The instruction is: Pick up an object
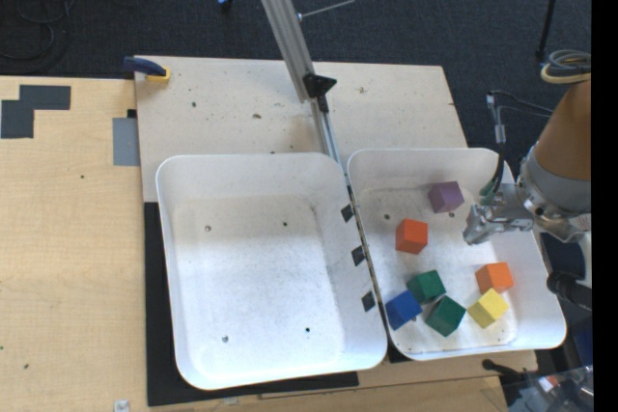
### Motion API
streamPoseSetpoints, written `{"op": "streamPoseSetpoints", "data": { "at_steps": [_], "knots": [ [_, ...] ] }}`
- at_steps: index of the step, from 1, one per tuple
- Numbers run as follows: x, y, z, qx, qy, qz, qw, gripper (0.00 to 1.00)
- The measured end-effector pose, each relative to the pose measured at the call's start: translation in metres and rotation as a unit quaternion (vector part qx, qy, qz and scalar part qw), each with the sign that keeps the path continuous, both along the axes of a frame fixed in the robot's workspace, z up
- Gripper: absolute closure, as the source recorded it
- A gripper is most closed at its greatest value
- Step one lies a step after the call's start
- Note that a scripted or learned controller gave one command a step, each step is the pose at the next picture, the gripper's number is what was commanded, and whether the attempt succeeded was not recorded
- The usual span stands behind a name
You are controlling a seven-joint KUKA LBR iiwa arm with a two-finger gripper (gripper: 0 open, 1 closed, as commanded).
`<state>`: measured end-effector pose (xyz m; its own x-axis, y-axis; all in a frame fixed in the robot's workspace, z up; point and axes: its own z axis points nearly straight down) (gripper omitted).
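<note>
Right bin (386, 171) holds 7 blocks. Gripper (480, 227) hangs at right of frame, just right of the purple block (445, 196) (finger state cannot be told). Red block (411, 235) sits left of it, apart.

Gripper (480, 229) above right bin (454, 159) — seven blocks (411, 235).

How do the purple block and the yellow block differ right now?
The purple block lies near the right bin's far side, alone; the yellow block lies near the front, close beside the orange block and a green block. Purple looks dull, yellow bright. The gripper sits nearer the purple one. Both are small cubes lying free.
</note>
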<state>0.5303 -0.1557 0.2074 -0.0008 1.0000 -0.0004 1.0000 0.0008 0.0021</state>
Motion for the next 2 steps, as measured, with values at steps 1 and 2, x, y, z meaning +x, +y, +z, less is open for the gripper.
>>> {"op": "streamPoseSetpoints", "data": {
  "at_steps": [1, 2],
  "knots": [
    [0.001, -0.001, 0.027, 0.0001, 0.0, 0.0, 1.0, 1.0],
    [0.021, 0.051, 0.036, 0.0013, 0.002, 0.002, 1.0, 1.0]
  ]
}}
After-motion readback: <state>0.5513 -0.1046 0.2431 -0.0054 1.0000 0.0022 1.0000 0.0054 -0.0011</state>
